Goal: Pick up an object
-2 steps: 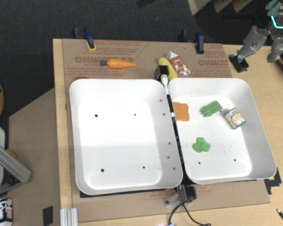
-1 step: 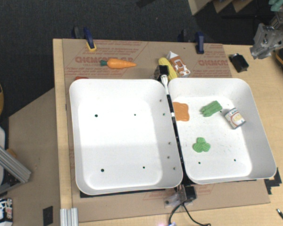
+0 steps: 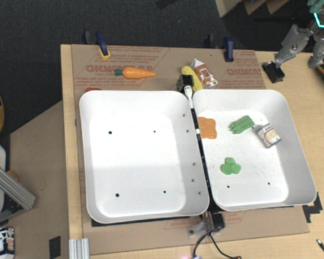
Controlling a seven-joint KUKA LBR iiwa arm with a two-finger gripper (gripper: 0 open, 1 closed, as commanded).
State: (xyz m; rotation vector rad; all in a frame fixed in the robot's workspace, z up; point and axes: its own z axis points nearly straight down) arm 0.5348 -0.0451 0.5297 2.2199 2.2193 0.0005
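Table (image 3: 151,63) has two white bins; right bin (image 3: 291,161) holds an orange piece (image 3: 207,127). Hand (image 3: 291,45) up top right, can't tell its state.

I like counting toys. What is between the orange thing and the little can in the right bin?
In the camera view, a green toy lies between the orange piece and the small can.

White for both bins (image 3: 140,198), dotted black. Orange for the carrot (image 3: 136,73) and the flat patch (image 3: 207,127). Green for two pieces (image 3: 241,124); tan for the bench (image 3: 167,61).
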